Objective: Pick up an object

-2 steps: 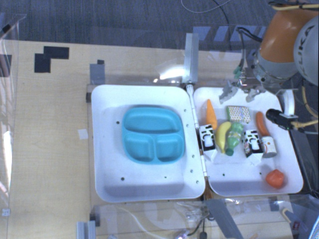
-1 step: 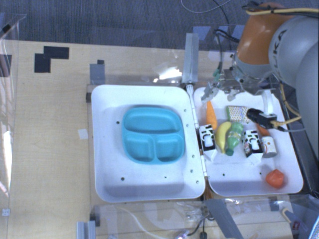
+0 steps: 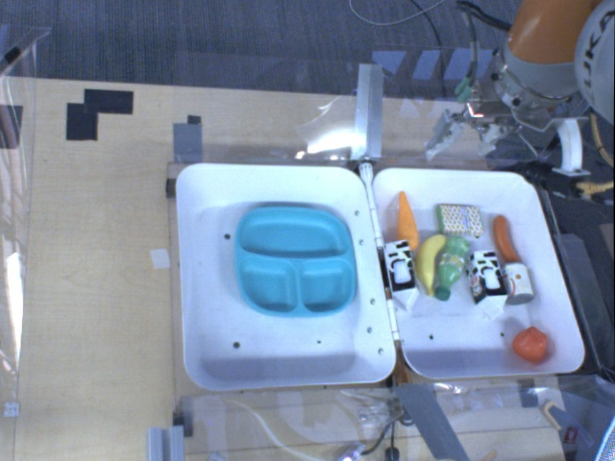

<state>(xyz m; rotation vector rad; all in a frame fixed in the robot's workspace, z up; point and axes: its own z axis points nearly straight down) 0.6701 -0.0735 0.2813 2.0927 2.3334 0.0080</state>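
Observation:
The right bin holds an orange carrot, a yellow banana, a green bottle, a patterned box, a red-orange sausage, two black-and-white cartons and a red tomato. My gripper hangs beyond the bin's far rim, behind the patterned box. It is open, with nothing between its fingers. The orange wrist band is at the top right.
The left bin holds a blue divided plate. A metal post stands at the back between the bins. Cables lie on the dark floor behind the bench.

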